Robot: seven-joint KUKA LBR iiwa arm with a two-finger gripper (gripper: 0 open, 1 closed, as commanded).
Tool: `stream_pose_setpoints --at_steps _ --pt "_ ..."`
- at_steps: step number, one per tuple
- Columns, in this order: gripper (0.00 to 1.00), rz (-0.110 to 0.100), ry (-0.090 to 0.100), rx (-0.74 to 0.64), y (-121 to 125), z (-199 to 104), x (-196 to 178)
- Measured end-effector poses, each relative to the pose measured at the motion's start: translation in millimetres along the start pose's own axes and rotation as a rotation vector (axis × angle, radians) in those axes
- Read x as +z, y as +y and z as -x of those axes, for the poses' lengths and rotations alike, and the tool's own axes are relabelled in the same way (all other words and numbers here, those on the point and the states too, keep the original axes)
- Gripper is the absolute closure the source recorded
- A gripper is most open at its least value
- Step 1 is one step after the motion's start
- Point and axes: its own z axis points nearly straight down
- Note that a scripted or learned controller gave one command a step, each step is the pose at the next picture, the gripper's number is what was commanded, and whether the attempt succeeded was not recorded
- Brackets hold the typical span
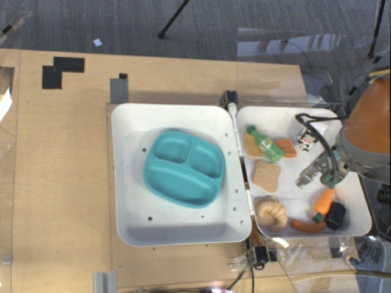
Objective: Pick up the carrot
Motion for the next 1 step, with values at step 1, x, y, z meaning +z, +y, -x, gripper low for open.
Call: stream_pose_setpoints --at_steps 1 --pt "0.00 -0.009 0.006 0.010 -5.7 1.2 4.7"
